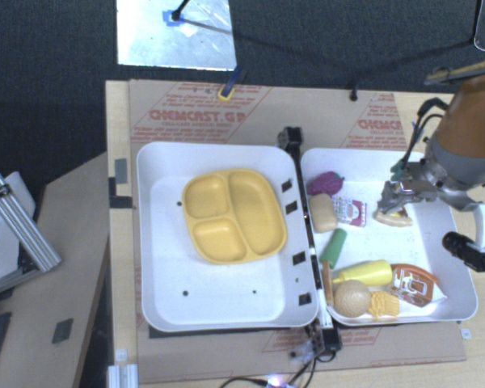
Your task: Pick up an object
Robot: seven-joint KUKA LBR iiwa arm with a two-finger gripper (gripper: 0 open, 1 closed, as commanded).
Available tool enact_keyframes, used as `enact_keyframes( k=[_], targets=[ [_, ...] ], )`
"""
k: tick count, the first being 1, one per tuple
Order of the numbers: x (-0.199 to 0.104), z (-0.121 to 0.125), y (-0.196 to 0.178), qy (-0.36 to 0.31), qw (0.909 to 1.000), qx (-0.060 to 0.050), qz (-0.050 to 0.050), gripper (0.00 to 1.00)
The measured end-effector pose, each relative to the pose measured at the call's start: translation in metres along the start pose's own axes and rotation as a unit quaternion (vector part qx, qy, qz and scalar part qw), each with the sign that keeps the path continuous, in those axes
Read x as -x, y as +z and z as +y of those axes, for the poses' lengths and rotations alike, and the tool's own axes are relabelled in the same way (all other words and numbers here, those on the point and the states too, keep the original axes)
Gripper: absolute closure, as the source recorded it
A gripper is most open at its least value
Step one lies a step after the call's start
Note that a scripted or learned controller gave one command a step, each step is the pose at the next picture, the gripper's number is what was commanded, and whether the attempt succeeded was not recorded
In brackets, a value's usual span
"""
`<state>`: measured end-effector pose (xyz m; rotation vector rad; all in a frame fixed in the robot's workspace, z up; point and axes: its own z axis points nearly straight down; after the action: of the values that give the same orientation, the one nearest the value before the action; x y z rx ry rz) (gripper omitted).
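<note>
My gripper (pixel 394 200) hangs low over the upper right part of the right bin (pixel 461 293), directly above a pale, flat food piece (pixel 394 216) that lies on the bin floor. The fingers touch or nearly touch that piece. Further left in the same bin are a purple toy (pixel 326 183), a tan bread-like block (pixel 322 212), a small pink-and-white packet (pixel 352 211) and a green piece (pixel 334 246). At the bin's front lie a yellow banana-like toy (pixel 364 272), a round tan ball (pixel 352 297), a yellow corn piece (pixel 381 303) and an orange-and-white packet (pixel 413 284).
The left bin (pixel 158 233) holds a yellow three-compartment plate (pixel 233 215). A black divider with clips (pixel 301 217) runs between the two bins. A black part on the arm (pixel 467 250) juts out over the right bin's right side. Cardboard (pixel 202 111) lies under the bins.
</note>
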<state>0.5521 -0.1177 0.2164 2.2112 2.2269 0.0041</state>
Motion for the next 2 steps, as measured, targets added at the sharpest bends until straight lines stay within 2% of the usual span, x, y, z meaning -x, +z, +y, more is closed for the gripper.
enact_keyframes(
  k=[1,2],
  targets=[
    [-0.044,0.035,0.002,-0.001,1.0,0.0,0.001,1.0],
    [-0.032,0.034,-0.004,0.003,1.0,-0.001,0.0,1.0]
  ],
)
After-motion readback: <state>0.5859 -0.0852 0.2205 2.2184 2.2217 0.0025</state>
